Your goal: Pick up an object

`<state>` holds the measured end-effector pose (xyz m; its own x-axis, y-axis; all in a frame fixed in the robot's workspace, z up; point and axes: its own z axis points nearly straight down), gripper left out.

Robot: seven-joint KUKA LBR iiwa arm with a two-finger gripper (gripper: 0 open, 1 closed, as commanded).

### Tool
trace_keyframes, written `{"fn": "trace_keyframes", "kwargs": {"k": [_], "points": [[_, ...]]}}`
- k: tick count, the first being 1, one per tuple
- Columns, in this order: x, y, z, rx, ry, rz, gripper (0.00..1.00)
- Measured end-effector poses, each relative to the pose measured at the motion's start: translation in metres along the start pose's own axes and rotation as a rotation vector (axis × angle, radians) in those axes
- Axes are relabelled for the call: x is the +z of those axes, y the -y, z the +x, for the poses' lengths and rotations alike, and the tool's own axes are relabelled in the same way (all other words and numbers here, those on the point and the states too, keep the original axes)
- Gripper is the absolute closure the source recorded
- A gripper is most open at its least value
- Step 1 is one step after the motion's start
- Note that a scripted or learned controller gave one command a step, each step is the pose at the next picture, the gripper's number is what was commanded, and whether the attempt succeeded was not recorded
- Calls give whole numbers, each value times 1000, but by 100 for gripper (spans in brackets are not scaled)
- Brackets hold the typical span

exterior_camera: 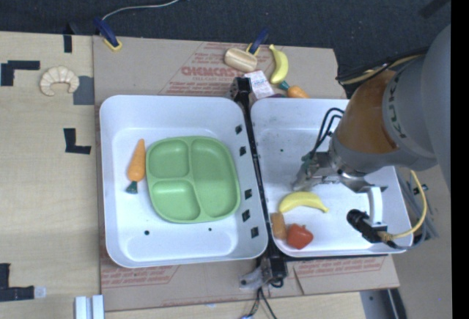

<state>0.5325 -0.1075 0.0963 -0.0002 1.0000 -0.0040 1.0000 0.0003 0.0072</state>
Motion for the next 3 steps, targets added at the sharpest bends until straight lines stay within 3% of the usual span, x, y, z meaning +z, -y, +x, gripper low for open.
{"fn": "trace_keyframes", "kwargs": {"k": [1,2,3], "points": [[0,0,0,0,0,0,0],[9,47,10,0,-2,1,0],[0,47,9,2,0,0,100]]}}
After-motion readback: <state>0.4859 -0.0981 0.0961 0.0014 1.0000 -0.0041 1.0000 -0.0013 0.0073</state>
